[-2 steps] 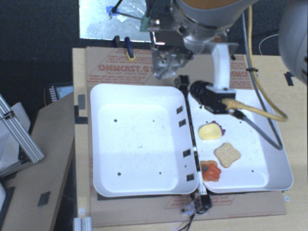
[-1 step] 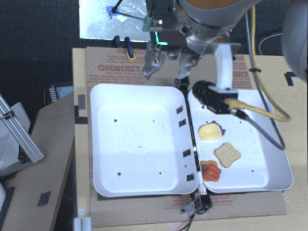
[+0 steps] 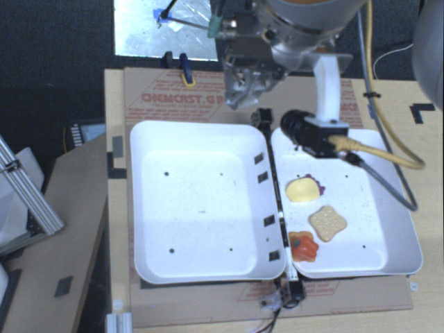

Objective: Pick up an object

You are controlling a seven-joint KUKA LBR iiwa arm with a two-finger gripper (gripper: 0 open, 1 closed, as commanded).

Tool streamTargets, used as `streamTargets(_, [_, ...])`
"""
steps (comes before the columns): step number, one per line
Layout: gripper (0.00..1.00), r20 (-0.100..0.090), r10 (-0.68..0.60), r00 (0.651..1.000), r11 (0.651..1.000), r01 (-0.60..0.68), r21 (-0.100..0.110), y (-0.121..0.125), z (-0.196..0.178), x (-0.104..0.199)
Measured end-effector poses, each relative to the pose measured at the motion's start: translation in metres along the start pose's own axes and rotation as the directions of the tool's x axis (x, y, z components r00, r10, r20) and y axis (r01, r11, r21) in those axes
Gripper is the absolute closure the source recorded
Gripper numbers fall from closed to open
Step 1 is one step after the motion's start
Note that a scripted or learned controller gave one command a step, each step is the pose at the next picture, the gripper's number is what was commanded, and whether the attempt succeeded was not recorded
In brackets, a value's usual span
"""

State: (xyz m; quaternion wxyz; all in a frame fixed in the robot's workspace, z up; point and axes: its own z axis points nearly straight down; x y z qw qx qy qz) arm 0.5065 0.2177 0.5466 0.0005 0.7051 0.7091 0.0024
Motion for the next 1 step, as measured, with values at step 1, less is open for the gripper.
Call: streamTargets(1, [1.00,0.003,0.006,1.000,1.000,-0.006,0.004,0.0036,0.0121,-0.0326])
